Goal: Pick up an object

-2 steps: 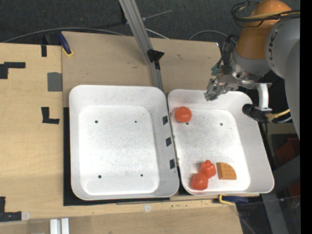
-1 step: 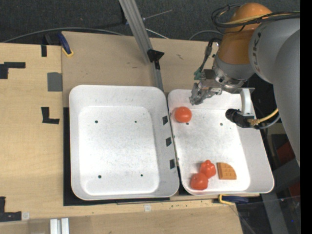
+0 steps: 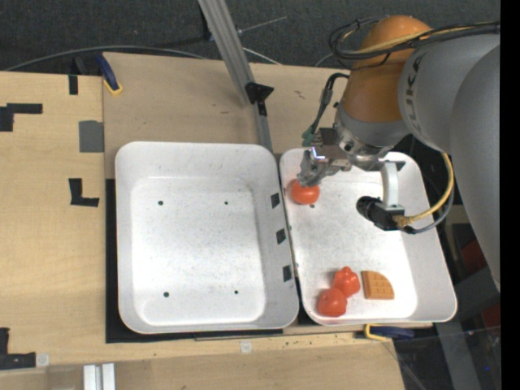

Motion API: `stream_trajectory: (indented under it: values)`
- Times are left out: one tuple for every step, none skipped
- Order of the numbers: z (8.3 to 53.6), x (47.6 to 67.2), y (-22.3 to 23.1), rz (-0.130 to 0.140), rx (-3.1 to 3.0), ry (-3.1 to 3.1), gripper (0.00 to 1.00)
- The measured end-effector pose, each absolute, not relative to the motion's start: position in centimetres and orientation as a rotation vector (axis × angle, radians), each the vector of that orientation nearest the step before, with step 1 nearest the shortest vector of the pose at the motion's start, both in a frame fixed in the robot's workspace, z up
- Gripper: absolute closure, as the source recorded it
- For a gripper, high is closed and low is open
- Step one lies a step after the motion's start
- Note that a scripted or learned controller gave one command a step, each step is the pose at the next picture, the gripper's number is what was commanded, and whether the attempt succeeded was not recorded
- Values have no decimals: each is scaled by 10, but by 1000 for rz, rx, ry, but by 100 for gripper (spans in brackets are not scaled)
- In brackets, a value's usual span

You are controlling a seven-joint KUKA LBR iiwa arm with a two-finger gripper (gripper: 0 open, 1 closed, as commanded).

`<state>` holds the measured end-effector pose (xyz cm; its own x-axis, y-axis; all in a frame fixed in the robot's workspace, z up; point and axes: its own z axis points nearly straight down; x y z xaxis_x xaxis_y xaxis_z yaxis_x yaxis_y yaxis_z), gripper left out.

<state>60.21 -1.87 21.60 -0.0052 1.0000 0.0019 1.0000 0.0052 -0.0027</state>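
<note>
Tomato [image 3: 305, 192] at right bin [image 3: 406, 307] far-left corner; waffle [image 3: 377, 285] near front

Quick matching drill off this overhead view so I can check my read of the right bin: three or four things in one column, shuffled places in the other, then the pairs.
Things:
1. red tomato-like object
2. tan waffle-like piece
3. pair of red objects
4. gripper

Places:
A. right bin's near end, right of the red pair
B. right bin's far left corner, by the rim
C. directly above the far-corner red object
D. right bin's near end, just left of the tan piece

Pairs: 1-B, 2-A, 3-D, 4-C
</note>
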Motion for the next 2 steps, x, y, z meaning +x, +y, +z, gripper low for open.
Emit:
stream_trajectory:
  values:
    - [227,576,29,2,-2212,-2226,100]
    - [229,553,70,3,-2212,-2226,100]
